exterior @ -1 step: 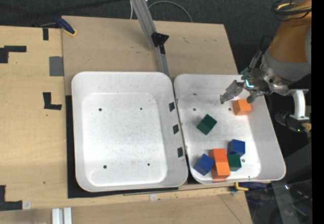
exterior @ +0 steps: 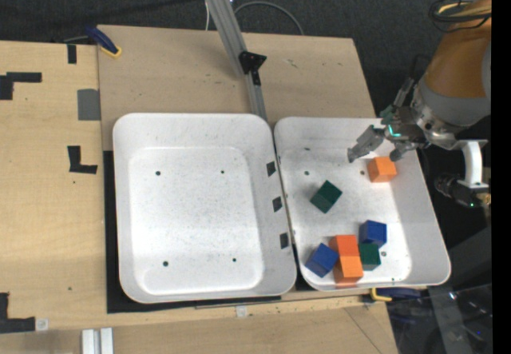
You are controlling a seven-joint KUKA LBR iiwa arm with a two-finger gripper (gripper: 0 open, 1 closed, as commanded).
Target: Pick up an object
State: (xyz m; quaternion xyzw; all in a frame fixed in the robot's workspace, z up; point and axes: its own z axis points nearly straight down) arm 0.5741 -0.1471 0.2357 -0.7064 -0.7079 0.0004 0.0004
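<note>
End effector [exterior: 382, 146] hangs over the far part of the right shallow white plastic bin [exterior: 423, 208], its two grey fingers spread apart with nothing between them. One finger [exterior: 361, 146] reaches out toward the bin's middle. Just beside it, toward the near right, lies a small orange cube [exterior: 382, 169], apparently a hard block, standing apart from the others. It looks light and rigid, with flat smooth faces that should take a pinch across two opposite sides without crushing, though they may be slippery. Nearer the middle sits a dark green cube [exterior: 326, 196], tilted. At the bin's near end, blue, orange and green blocks [exterior: 349, 255] crowd together, touching, offering poor finger room. The left white bin [exterior: 128, 145] rests alongside on the bench [exterior: 48, 208].
</note>
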